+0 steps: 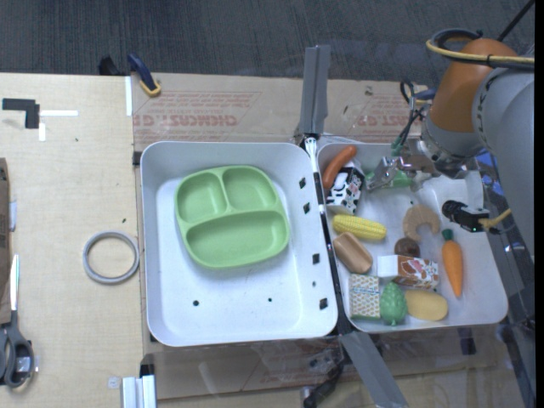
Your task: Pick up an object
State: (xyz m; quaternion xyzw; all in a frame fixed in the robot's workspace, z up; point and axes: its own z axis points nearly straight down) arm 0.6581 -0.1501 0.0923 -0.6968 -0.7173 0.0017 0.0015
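Note:
The right bin (484, 253) holds several toy foods. An orange-red sausage (338, 161) and a black-and-white cow figure (347, 189) lie at its far left. Below them are a yellow corn cob (359, 226), a brown bun (352, 252), a tan croissant piece (421, 219), a carrot (453, 266), a green piece (392, 303) and a yellow piece (427, 305). My gripper (388, 173) hangs low over the far part of this bin, just right of the cow figure and the sausage. I see nothing held in it.
The left bin (161, 253) carries a green divided plate (232, 215). On the bench to the left lie a tape ring (110, 256) and scissors (15, 347). A blue clamp (144, 73) sits at the back. The grey arm (501, 100) fills the right side.

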